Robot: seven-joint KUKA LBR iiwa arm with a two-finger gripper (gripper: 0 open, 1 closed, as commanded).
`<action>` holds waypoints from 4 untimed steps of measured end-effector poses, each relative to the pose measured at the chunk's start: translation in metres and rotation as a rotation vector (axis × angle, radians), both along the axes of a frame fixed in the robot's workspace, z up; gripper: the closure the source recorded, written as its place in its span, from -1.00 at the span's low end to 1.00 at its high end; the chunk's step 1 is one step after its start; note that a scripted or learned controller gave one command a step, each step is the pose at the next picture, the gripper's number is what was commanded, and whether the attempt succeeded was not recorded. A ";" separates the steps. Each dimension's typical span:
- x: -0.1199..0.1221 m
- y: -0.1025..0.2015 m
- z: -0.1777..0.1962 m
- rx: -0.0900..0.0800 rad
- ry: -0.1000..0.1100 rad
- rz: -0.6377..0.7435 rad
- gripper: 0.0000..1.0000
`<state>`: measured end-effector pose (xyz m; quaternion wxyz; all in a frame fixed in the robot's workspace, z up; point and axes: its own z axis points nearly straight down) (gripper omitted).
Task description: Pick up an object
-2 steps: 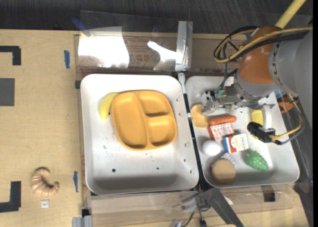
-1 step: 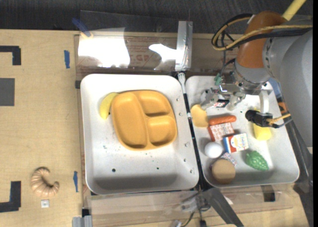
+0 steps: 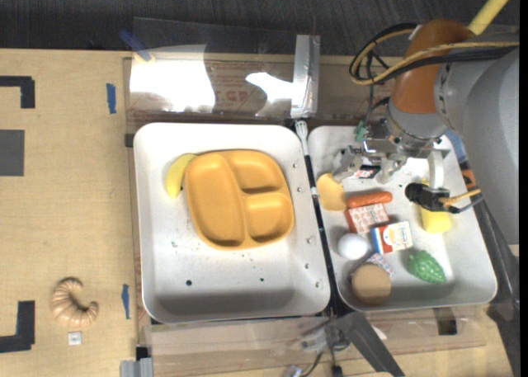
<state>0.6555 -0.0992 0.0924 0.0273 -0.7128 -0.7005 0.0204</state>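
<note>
Orange divided tray (image 3: 239,196) lies in the left bin (image 3: 157,268), covering most of a yellow banana (image 3: 173,174) at its nine o'clock edge. In the right bin (image 3: 478,272) the arm's jaws (image 3: 373,162) hang at about eleven o'clock, over a small white and red item; whether they are open or closed I cannot tell. Just below lie a pale yellow piece (image 3: 330,192), an orange sausage (image 3: 369,199), a red packet (image 3: 365,218), a white egg (image 3: 353,246), a small carton (image 3: 390,237), a green fruit (image 3: 426,266), a brown bun (image 3: 371,281) and a yellow block (image 3: 436,219). On the bench (image 3: 66,202), at seven o'clock, sits a croissant (image 3: 73,301).
</note>
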 end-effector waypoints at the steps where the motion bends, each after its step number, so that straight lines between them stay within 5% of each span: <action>1: 0.000 -0.002 0.000 -0.001 -0.002 0.054 -1.00; 4: 0.001 0.003 0.002 -0.004 -0.005 -0.080 -1.00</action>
